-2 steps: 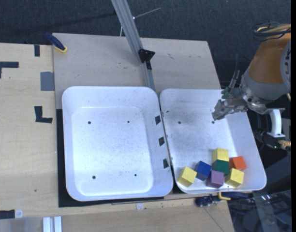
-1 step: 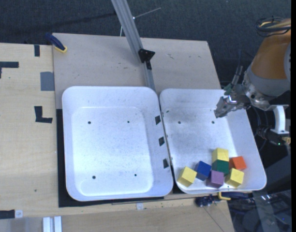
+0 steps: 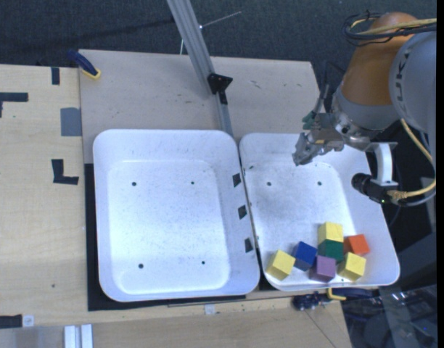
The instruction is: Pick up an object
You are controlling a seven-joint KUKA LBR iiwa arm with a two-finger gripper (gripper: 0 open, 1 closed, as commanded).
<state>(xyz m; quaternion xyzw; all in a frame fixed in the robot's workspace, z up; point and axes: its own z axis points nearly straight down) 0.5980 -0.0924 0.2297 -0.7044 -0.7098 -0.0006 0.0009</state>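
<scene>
Camera view: gripper [image 3: 307, 155] over right bin [image 3: 280, 151] far edge, grip state unclear, blocks [image 3: 323, 254] at near corner.

Bench top [image 3: 164, 85]: pale wood, lightly scuffed, carrying both bins.
Left bin [image 3: 106, 165]: white and shallow, four small dark dots on its floor.
Metal pole [image 3: 193, 31]: grey, slanting down to a black clamp [image 3: 219, 83] at the bins' far edge.
Black tape marks [image 3: 61, 171]: scattered on the left board.
Blue-and-yellow tool [image 3: 84, 62]: lying at the bench's far-left corner.
</scene>
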